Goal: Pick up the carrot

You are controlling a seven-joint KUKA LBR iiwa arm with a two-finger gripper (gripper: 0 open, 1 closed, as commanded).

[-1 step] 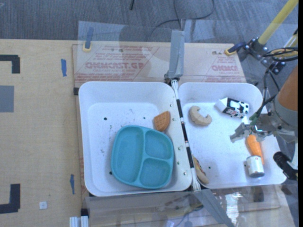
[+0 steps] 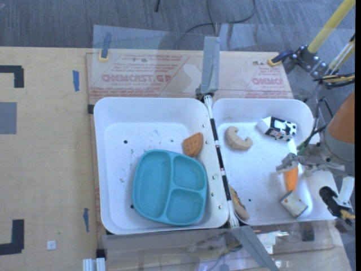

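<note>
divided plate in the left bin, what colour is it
Turquoise blue: the divided plastic plate in the left white bin, clearest in the camera view.

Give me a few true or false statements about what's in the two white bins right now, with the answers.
1. The turquoise divided plastic plate lies in the left white bin. True.
2. The orange carrot lies on that plate. False: it lies in the right white bin, by the gripper.
3. The tan bitten-ring pretzel piece is in the right bin. True.
4. The brown waffle-textured cookie is in the right bin. False: it is in the left bin, at the plate's upper edge.
</note>
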